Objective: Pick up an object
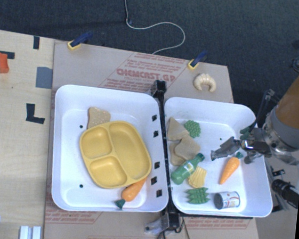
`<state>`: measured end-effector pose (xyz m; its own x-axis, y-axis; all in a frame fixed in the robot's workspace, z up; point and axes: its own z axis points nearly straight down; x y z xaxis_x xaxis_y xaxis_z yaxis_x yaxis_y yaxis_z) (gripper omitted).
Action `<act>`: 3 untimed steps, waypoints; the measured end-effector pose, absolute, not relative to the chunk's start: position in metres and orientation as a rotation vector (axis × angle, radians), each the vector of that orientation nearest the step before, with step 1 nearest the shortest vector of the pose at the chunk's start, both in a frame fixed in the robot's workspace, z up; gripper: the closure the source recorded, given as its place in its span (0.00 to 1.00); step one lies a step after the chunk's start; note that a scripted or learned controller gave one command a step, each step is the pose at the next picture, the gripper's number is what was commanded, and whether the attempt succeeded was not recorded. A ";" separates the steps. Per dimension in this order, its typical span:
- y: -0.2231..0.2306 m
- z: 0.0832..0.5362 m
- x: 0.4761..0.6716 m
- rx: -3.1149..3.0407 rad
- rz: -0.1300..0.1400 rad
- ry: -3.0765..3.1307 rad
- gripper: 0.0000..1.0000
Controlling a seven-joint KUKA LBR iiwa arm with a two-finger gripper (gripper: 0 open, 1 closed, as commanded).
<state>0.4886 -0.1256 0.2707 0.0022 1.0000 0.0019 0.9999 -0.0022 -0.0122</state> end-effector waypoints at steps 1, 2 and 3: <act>-0.126 0.276 0.491 -2.219 0.002 -2.222 0.00; -0.124 0.211 0.488 -2.216 0.007 -2.217 0.00; -0.117 0.148 0.485 -2.215 0.007 -2.217 0.00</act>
